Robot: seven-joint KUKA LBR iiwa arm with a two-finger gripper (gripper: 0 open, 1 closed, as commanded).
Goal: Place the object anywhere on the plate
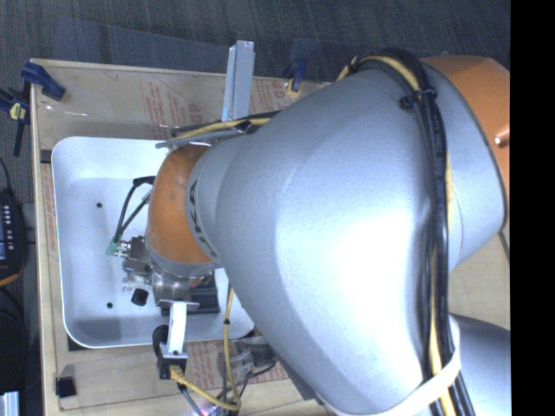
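Camera view: big grey arm (347,232) covers most of the tabletop (104,81), orange band (173,206) over the left white bin (74,232). Jaws hidden (can't tell their state). Object and plate can't be made out.

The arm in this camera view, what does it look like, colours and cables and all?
The arm has a bulky, rounded light-grey shell with an orange band above the wrist. Black and yellow cables run along its outside. The wrist hardware is dark metal with thin black wires looping off it.

Probably a robotics lab: clamped bench (104,85), white bin (74,232), grey carpet (130,7).
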